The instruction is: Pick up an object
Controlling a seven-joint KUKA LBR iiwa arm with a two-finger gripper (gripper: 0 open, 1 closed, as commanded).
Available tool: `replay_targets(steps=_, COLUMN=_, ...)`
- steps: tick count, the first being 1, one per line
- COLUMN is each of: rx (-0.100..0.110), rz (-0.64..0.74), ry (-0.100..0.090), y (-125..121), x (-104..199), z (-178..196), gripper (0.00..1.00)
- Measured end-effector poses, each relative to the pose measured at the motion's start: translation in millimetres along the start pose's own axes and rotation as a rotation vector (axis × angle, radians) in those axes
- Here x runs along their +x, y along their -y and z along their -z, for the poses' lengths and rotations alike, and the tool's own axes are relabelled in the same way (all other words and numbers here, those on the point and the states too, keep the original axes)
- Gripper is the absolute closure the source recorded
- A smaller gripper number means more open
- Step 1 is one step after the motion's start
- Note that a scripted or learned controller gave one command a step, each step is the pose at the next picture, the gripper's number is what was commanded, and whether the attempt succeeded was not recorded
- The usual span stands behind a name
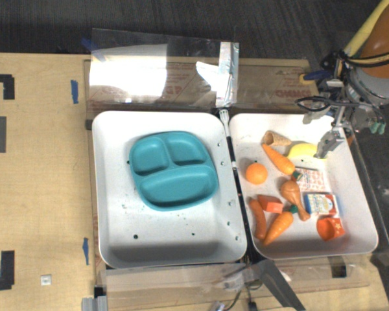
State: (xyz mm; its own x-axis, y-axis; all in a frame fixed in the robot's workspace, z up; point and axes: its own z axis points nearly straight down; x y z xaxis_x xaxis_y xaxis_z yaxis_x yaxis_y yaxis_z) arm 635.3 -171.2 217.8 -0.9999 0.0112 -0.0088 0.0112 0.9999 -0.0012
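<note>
The lemon [303, 151] is the likeliest thing to pick, since it lies nearest the pincer [327, 145], in the right bin [369, 229] toward the bin's far edge and a little right of its middle. It looks like a small yellow toy fruit, so I judge it light, hard-skinned and smooth, likely to squirt sideways if pinched off-centre. The best hold would be across its short middle, with the fingers straddling the widest part, not the tapered ends.

The pincer hangs at the far right corner of that bin, just beside the lemon's right end, tilted downward. Nothing lies between its fingers, but how wide they stand is too small and cluttered to tell.

Crowding makes the grip awkward. A long carrot [278, 160] lies touching or nearly touching the lemon's near-left side, and a tan cone [275, 138] sits just to the lemon's left. A small carton [319, 199] lies nearer the bin's middle right, with an orange ball [256, 173] by the left wall and more carrot-like pieces [278, 226] toward the near edge. A red cup [329, 228] rests near the bin's near right corner. All seem to be light plastic toys that would slide on the slick white floor if nudged.

The left bin [110, 238] carries a teal divided plate [173, 169], well apart from the pincer.
</note>
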Motion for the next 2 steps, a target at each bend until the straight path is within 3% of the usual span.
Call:
replay_targets(steps=1, rx=0.0, rz=-0.036, ry=0.003, y=-17, x=15, z=-119, gripper=0.0)
replay_targets(steps=2, rx=-0.001, rz=-0.147, ry=0.002, y=-30, x=71, z=-128, gripper=0.0)
